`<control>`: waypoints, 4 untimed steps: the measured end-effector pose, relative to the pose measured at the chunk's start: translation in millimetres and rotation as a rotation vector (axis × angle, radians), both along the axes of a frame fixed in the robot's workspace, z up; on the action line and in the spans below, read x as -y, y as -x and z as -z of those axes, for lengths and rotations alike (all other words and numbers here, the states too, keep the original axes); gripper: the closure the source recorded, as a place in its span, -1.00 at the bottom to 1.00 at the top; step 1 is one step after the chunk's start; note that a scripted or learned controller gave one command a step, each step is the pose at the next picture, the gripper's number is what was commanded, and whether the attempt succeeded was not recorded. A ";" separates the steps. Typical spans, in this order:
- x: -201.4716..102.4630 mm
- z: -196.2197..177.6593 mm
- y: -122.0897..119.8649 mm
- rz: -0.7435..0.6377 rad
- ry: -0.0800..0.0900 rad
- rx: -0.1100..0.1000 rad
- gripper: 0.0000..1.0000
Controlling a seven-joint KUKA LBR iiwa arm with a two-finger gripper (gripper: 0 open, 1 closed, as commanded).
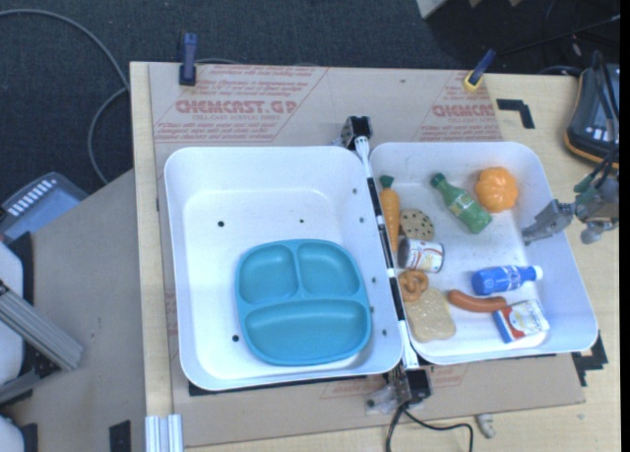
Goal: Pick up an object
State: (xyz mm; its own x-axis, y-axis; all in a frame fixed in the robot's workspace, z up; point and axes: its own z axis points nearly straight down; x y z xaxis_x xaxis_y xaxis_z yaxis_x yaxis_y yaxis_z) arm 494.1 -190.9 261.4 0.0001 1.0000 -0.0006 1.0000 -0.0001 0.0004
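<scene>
Blue bottle (504, 279) lies nearest in the right bin (576, 292), sausage (475, 301) touching below; farther back, the orange (495, 188). My tool (569, 221) hovers at the rim, carrying nothing — spread I can't tell. Risk: crowded items, a glancing, slipping grab.

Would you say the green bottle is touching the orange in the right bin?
Apart. The camera view shows a thin strip of white bin floor between the green bottle and the orange, which sit side by side near the bin's far wall.
</scene>
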 end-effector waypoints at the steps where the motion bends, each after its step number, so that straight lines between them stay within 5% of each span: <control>1: -26.7 98.7 -70.3 -0.001 -0.002 -0.002 -1.00; 2: -15.4 177.2 15.4 0.001 0.000 -0.001 -1.00; 3: -61.9 176.9 -52.6 -0.002 -0.001 0.000 -1.00; 4: -45.3 176.7 -165.9 -0.001 -0.001 -0.004 -1.00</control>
